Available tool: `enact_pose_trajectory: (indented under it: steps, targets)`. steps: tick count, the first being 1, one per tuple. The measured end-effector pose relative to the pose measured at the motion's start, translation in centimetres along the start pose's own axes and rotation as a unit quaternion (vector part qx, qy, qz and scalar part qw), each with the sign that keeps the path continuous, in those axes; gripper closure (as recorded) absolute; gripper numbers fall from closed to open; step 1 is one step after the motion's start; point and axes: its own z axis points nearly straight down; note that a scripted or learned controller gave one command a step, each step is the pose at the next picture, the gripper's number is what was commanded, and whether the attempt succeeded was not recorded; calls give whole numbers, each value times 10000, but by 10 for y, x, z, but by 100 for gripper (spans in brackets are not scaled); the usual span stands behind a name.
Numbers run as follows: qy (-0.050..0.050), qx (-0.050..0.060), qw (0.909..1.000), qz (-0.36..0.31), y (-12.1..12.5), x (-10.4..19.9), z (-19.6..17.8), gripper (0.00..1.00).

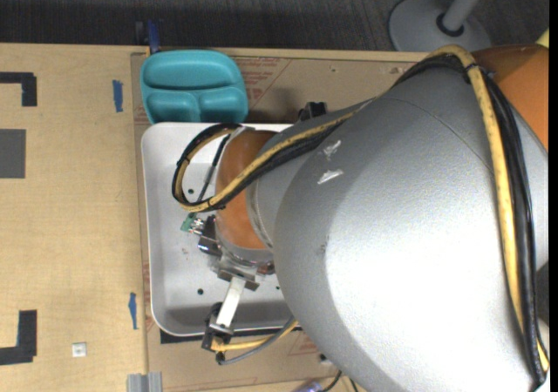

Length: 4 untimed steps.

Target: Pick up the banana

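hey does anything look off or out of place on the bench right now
One oddity: a teal tray sits outside the white bin, against its far rim. Nothing looks spilled or broken. The arm covers most of the bench.

The arm (410, 233) is showing a broad, smooth grey shell with a dull sheen and a few small pale marks. An orange band (237, 190) is ringing it above the wrist. Black and yellow cables (196, 174) are looping beside that band and running along the shell's upper edge. A pale bracket (228, 305) is showing beneath the metal wrist fittings.
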Motion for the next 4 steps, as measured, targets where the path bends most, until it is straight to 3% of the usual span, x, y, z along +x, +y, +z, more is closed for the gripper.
enact_pose_trajectory:
  steps: [2, 3, 4]
  targets:
    - [2, 7, 10000, 4, 0, 1, -19, 100]
    - [-40, 13, 9996, -275, 33, -79, -84, 100]
    - [-5, 19, 9819, -1894, -2, 0, 1, 100]
